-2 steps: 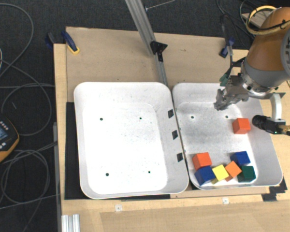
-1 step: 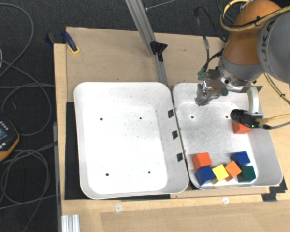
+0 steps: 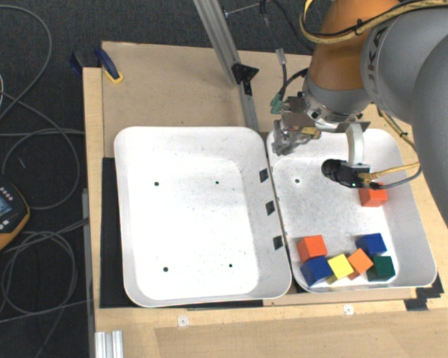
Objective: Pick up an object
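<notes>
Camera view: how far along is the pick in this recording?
Nothing looks picked yet. The hand sits at the far left corner of the right bin, away from the blocks. An orange block lies alone mid-bin; the rest, including a yellow block, cluster at the near edge. Reaching, gripping and lifting a block all remain.

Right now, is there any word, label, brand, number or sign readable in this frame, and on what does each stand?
None can be read.
Handheld device at the left edge: its lit screen is too blurred to read.
Black tabs on the rim between the two bins: no text visible.
Blocks in the right bin: plain coloured faces, no marks.
</notes>
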Controlling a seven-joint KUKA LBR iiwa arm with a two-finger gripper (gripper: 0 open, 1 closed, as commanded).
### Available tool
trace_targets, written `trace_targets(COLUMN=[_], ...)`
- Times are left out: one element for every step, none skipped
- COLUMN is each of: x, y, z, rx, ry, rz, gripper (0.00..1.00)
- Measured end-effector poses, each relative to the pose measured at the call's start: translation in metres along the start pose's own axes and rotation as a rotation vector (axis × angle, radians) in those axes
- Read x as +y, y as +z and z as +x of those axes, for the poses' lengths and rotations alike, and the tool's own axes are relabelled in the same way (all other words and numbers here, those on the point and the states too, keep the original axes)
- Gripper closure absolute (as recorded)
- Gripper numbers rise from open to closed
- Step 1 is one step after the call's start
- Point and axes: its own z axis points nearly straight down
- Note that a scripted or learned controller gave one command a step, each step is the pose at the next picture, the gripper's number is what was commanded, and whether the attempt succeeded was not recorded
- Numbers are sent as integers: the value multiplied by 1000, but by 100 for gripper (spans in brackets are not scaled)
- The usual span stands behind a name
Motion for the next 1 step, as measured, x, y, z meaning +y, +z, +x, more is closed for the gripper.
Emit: trace_targets(x=[-4], y=[-8], z=[64], rx=[1], ry=[0], rz=[1], gripper=[100])
